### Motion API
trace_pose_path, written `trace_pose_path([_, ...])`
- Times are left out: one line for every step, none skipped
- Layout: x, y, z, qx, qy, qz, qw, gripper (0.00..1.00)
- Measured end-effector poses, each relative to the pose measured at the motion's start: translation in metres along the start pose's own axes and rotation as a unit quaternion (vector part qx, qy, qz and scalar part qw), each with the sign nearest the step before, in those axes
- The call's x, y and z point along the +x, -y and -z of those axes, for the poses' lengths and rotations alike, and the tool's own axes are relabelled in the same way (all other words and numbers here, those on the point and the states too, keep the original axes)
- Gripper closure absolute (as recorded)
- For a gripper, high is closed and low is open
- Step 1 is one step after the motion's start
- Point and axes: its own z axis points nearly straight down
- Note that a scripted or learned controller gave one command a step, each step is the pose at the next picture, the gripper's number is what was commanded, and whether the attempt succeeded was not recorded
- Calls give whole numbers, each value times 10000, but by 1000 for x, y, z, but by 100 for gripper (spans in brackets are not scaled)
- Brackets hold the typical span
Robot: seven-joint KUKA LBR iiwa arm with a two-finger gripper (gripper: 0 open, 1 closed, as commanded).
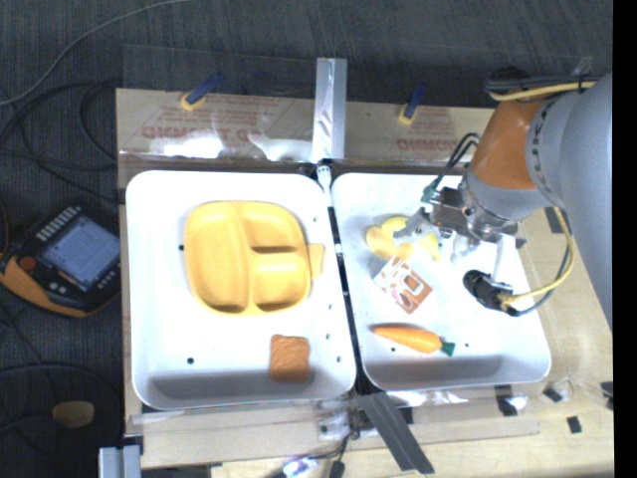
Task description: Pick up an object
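Observation:
In the right bin [518,352] lie a yellow banana-shaped toy [383,237], a small white and orange carton [403,284] and an orange carrot [408,339]. My gripper [436,229] hangs low over the right end of the yellow toy, reaching in from the right under the orange wrist band [503,152]. The gripper body hides that end of the toy. The carton lies just below and left of the gripper, and the carrot sits near the bin's front wall.
The left bin [159,366] holds a yellow divided tray [244,257] and a brown bread-like block [290,357]. A black cable loop with a yellow wire [493,292] hangs from the arm over the right bin. A handheld controller [65,262] lies off the bench at left.

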Motion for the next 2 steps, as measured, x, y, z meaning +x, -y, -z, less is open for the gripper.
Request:
trace_pose_path([8,63,-41,-72,-14,1215,9926,0])
trace_pose_path([-16,113,-16,1,-20,891,9960,0])
